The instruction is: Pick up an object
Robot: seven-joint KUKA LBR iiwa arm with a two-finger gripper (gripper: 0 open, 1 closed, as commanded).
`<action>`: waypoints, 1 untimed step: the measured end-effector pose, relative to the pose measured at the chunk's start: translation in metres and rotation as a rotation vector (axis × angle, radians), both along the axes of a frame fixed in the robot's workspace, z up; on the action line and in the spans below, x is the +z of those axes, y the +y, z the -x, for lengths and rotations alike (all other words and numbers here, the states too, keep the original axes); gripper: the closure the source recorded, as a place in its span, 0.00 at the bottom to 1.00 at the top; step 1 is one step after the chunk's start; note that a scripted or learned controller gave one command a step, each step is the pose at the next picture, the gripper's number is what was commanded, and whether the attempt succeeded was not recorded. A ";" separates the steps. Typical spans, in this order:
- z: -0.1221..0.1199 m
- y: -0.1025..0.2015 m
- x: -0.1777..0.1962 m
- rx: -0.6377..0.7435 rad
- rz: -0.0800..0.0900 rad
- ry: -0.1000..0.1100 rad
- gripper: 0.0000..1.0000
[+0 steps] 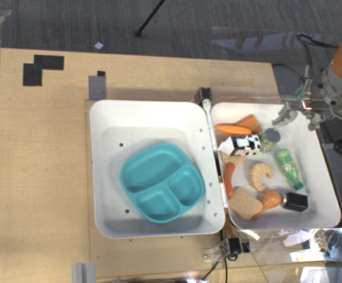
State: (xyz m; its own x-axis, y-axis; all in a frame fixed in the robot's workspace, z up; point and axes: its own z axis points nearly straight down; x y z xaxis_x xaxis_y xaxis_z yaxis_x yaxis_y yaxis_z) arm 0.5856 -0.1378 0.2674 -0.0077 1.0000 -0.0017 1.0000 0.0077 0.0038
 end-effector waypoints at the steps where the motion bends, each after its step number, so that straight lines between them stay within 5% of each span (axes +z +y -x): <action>1: 0.026 -0.070 -0.114 -0.080 -0.001 0.012 0.00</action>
